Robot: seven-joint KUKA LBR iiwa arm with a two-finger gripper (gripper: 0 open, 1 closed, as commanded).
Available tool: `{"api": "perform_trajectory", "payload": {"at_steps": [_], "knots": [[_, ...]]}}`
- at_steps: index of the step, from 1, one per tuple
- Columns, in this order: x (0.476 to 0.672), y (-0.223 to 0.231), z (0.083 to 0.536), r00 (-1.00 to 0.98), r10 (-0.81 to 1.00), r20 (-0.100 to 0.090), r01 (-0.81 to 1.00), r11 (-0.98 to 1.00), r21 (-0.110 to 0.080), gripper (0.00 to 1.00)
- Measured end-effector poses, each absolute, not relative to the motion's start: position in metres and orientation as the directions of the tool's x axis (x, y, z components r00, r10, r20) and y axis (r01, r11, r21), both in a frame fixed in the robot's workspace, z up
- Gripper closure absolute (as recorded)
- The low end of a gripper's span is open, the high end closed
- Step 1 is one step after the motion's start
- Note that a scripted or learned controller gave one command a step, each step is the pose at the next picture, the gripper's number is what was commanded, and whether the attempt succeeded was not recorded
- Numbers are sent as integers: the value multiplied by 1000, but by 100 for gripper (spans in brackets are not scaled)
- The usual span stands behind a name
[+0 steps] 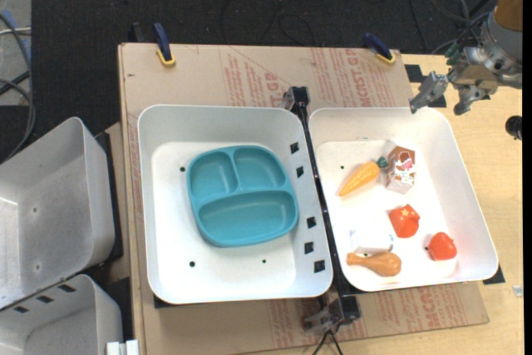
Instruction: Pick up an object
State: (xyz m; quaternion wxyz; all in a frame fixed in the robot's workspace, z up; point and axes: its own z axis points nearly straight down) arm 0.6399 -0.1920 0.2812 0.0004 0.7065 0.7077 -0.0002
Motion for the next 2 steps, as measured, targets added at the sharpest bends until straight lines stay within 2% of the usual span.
{"api": "perform_trajectory", "payload": {"at_steps": [2], "knots": [[639, -197, 192, 2, 1000, 0, 1000, -2, -3, 0]]}}
